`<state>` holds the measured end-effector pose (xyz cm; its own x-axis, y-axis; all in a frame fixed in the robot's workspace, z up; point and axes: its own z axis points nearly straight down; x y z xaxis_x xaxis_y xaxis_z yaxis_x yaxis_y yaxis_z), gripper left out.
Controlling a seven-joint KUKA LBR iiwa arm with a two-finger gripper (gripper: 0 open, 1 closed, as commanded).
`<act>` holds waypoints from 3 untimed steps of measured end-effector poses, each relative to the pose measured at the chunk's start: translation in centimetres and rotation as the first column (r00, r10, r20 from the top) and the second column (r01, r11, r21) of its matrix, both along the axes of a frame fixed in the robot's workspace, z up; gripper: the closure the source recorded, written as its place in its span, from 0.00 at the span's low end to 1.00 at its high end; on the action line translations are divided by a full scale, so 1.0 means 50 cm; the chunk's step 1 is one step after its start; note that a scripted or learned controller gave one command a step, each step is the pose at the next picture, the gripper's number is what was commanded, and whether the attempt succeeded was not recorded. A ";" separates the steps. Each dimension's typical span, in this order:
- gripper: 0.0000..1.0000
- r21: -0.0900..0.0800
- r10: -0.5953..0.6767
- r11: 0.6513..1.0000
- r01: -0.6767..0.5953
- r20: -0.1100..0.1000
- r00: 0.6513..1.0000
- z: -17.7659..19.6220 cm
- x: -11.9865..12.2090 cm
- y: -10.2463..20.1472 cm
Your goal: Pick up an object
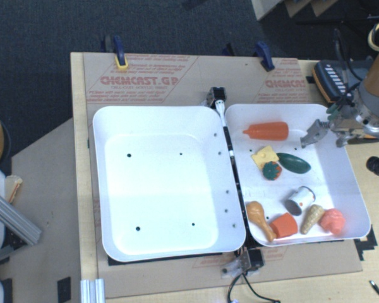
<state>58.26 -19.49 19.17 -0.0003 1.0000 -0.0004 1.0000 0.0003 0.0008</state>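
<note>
Plainly, nothing is being held yet: the hand [321,134] is being kept above the far right edge of the right bin [348,169], its two grey fingers spread apart with nothing between them. No object is being touched. Every candidate is lying in that right bin, to the left of the hand and nearer the camera's lower edge.

The carrot [266,130] is lying closest, just left of the hand and level with it, long axis running across the bin. A little farther off, below and to the left, the green pod [294,163] is resting beside the yellow block [264,156] and a small green ball [272,171]. Well away, along the near wall, a cup [299,201], a drumstick [258,216], an orange block [283,225], a tan cone [312,218] and a pink lump [332,221] are being crowded together.

For a clean pick, the carrot is probably being favoured: it is lying apart from its neighbours and is narrow enough to be spanned. The fingers are best being turned across its short axis, lowered straight down over its middle, and closed only once both are past its sides. The crowded near row is likely being risked only at the cost of nudged neighbours.
</note>
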 end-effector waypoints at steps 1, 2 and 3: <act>0.00 0.001 0.002 1.000 -0.002 -0.005 1.000 -0.227 0.083 -0.019; 0.00 -0.002 0.006 1.000 -0.007 -0.055 0.998 -0.226 0.147 0.007; 1.00 0.004 0.002 1.000 -0.001 -0.049 0.999 -0.204 0.147 0.010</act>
